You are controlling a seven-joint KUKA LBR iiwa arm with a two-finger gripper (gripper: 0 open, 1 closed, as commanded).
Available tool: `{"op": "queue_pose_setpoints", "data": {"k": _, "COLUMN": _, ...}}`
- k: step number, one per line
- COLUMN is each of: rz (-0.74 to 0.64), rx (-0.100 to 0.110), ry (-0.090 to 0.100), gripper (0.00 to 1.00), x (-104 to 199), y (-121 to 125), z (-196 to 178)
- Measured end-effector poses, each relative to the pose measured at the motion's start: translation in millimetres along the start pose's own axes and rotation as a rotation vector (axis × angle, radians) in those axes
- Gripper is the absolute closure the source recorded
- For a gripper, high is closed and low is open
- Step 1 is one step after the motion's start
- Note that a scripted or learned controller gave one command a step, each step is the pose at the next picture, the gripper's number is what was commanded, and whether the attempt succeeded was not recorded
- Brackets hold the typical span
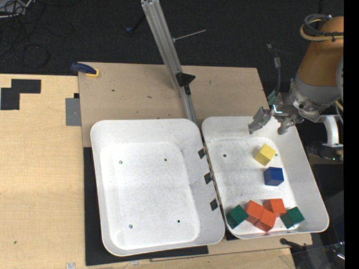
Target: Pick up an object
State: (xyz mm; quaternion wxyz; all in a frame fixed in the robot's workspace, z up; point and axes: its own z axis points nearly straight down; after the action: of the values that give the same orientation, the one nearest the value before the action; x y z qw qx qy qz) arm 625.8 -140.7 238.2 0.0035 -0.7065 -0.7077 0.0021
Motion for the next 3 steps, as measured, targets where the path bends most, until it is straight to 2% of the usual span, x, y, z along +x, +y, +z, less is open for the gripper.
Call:
{"op": "queue_pose_setpoints", "data": {"k": 1, "rz": -0.001, "rx": -0.005, "ry": -0.001, "gripper": 0.0, "x": 0, "y": 1, "z": -3}}
{"op": "queue_pose_setpoints", "data": {"k": 3, "rz": 0.001, "rx": 0.0, "ry": -0.001, "gripper": 0.0, "x": -1, "y": 10, "z": 90}}
